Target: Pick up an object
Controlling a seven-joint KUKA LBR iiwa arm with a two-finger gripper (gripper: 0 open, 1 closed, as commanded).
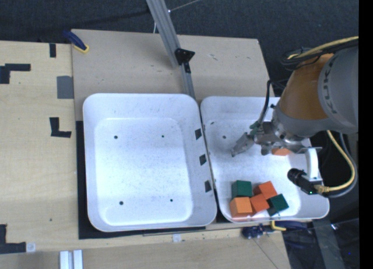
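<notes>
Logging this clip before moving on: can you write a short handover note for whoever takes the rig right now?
End effector: over the upper part of the right white bin; nothing seen between its fingers.
Objects: small green and orange blocks clustered at the right bin's lower edge, below the end effector. Another small orange piece sits by the wrist.
Done: no pick visible.
Left: descend on a block, grasp and lift it.

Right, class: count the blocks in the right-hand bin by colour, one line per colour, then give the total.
Green blocks: 2, one at the back left of the cluster and one at its right.
Orange blocks: 3, at and.
Total: 5 blocks, bunched at the near end of the right bin.
</notes>
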